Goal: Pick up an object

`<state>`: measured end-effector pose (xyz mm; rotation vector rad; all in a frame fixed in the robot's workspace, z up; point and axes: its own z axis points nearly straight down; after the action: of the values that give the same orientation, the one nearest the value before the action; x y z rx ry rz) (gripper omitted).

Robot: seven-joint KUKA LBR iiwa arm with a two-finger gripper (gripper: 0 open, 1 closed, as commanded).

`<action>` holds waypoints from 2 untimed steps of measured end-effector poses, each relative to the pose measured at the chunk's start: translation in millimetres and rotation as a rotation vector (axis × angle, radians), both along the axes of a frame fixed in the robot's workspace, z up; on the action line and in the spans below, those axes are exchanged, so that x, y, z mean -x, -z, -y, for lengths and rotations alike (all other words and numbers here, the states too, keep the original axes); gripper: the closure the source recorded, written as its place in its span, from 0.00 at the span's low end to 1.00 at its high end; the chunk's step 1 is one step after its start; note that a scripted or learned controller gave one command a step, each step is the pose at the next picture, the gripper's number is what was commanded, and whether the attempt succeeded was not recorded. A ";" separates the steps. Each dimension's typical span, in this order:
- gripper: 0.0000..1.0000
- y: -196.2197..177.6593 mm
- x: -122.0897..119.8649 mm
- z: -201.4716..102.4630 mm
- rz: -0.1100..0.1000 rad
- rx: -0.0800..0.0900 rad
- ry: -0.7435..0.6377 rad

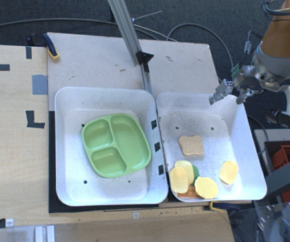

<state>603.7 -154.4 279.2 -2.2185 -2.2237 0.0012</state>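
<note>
The right bin (pixel 252 150) holds a tan bread slice (pixel 191 145) near its middle. Along its front edge lie a yellow piece (pixel 180 178), a second yellow piece (pixel 206 187) and a third yellow piece (pixel 229 172). A small green item (pixel 195 171) peeks out between the first two. My gripper (pixel 229 98) hangs over the bin's back right corner, well above and behind the bread. Its fingers stand open with nothing between them.
The left bin (pixel 60 135) holds a green divided plate (pixel 116 145). A slanted metal post (pixel 127 26) rises behind the bins, with a black bracket (pixel 144 57) at its foot. Cables (pixel 195 29) run across the back of the bench.
</note>
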 end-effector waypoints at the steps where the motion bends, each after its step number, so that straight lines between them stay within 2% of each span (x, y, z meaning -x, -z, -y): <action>1: 0.00 0.0 0.0 0.0 0.000 0.000 0.000; 2: 0.00 48.5 -8.0 -2.0 -0.005 0.000 0.000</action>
<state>611.8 -152.4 230.7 -2.2161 -2.2217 0.0068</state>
